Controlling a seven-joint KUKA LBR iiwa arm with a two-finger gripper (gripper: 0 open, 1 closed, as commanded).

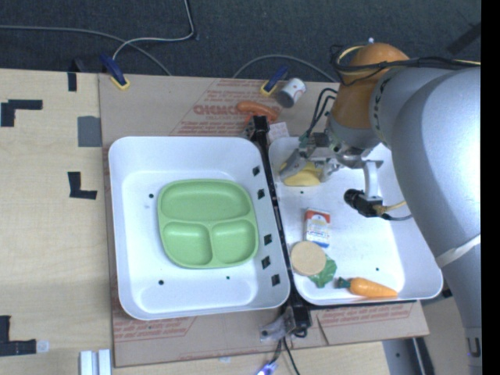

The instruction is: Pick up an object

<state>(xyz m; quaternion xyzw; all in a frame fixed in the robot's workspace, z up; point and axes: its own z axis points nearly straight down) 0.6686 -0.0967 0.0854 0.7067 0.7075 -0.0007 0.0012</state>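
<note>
Yellow plastic food (303, 178) is being approached in the right bin's (391, 244) far corner, where the gripper (310, 156) is being held low, just above or against it. Whether the claw is spread or pressed together cannot be told. The grasp step is judged underway; closing and a straight lift are being called for next.

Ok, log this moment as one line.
gripper low at right bin's far-left corner | over yellow item | hold unconfirmed | carrot, sandwich, carton untouched
</note>
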